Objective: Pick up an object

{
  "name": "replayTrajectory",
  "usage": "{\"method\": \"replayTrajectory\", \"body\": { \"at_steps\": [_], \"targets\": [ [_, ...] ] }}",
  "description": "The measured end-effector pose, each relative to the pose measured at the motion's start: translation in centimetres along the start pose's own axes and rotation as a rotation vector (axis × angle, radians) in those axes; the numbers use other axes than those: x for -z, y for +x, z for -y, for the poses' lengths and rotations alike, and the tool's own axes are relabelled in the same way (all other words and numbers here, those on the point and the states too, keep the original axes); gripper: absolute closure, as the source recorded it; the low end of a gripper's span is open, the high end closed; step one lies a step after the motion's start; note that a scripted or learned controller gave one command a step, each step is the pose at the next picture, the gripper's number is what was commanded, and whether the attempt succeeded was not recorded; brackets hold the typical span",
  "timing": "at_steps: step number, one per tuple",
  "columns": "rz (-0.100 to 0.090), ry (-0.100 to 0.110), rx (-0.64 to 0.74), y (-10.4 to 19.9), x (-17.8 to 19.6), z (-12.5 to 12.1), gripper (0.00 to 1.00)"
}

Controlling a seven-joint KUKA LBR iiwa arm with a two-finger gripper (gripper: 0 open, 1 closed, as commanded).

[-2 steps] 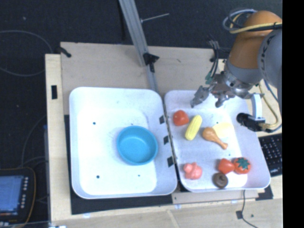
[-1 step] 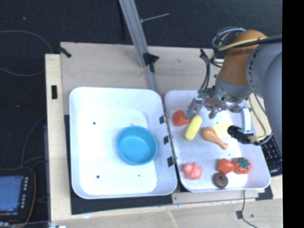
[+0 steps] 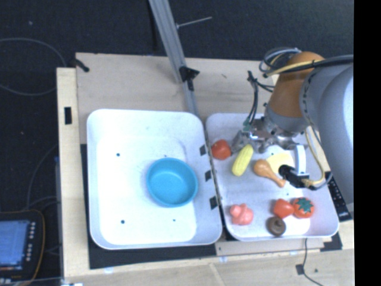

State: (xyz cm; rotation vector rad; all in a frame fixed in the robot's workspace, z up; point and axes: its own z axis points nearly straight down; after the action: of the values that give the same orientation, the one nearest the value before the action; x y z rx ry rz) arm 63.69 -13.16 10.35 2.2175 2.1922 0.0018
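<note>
My gripper hangs low over the back of the right bin, just above the upper end of a yellow corn cob. A red-orange round fruit lies to the left of the cob. To the cob's right lie an orange-brown drumstick and a pale yellow piece, partly under the wrist. Nothing is seen held in the gripper.
Toward the front of the right bin lie a pink piece, a brown round piece, a red pepper-like piece and a red fruit with a green top. The left bin holds a blue bowl. A grey pole slants across the back.
</note>
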Motion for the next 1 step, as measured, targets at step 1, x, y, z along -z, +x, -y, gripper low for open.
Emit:
{"method": "replayTrajectory", "body": {
  "at_steps": [1],
  "targets": [
    [-0.008,0.003,-0.003,0.18,1.24,-0.02,1.0]
  ]
}}
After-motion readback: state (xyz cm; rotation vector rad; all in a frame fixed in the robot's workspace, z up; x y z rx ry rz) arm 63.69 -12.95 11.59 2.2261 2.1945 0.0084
